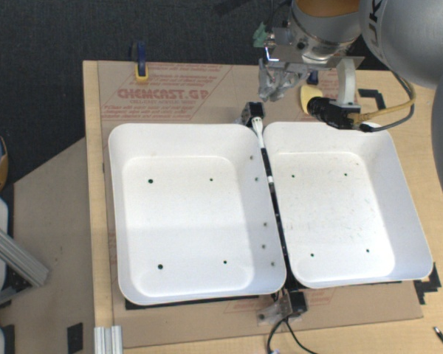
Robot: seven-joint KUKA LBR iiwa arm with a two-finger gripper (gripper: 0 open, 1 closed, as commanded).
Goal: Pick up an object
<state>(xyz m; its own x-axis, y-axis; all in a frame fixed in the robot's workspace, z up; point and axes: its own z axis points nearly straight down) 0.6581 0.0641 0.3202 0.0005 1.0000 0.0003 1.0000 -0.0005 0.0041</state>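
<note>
Bench | hand above bins' far edge | object unseen

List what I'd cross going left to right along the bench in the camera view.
Blue clamp → left white bin → black strip between the bins → right white bin. The gripper hangs above the bins' far edge, near the strip's far end.

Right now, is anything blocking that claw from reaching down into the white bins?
Nothing visible does. The gripper hangs past the far rims, above the bench, near where the view's left bin and right bin meet. Only a black strip runs along that seam, low between the rims.
</note>
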